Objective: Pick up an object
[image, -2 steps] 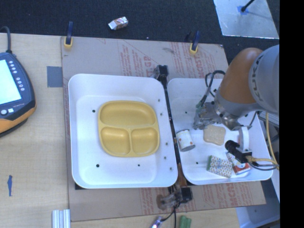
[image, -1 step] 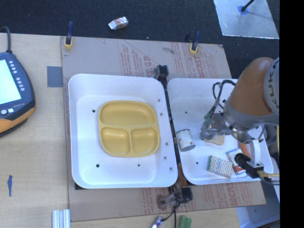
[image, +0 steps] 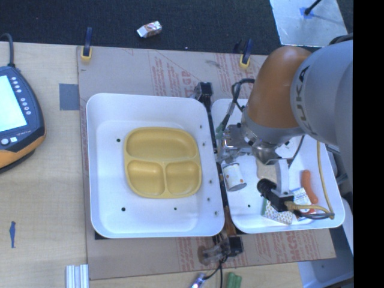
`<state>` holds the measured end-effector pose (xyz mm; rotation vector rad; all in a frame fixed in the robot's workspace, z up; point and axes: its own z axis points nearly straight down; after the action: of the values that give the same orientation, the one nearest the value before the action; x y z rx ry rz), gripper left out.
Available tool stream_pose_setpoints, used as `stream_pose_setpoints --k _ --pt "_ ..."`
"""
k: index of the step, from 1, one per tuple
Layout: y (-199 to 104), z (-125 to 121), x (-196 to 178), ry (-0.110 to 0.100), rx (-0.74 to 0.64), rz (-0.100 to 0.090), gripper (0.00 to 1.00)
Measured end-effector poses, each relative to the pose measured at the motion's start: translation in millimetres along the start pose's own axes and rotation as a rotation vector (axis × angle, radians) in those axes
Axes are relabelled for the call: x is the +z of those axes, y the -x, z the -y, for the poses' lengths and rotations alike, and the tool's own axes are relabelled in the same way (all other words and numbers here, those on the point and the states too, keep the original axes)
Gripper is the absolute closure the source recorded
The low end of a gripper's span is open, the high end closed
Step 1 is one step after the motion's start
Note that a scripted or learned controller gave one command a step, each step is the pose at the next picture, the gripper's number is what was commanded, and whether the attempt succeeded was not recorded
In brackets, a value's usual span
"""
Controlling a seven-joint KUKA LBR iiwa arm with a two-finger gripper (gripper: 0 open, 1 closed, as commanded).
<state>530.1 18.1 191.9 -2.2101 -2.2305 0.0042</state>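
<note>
The grey arm (image: 300, 95) leans low, pincer (image: 227, 152) pointing down.

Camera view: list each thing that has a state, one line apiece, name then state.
Yellow tray: flat in the left bin, right way up, nothing in its three sections.
Small can: on its side at the right bin's left edge, below the gripper.
Carrot: lying in the right bin, untouched.
Pendant: on the bench, screen lit.
Arm: over the right bin.
</note>
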Motion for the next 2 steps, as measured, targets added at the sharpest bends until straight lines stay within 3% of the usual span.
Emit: stream_pose_setpoints --k 1,2 --pt "0.8 0.1 0.1 0.0 0.001 0.001 0.0" --pt "58.6 -10.9 0.3 0.001 0.008 0.0 0.0"
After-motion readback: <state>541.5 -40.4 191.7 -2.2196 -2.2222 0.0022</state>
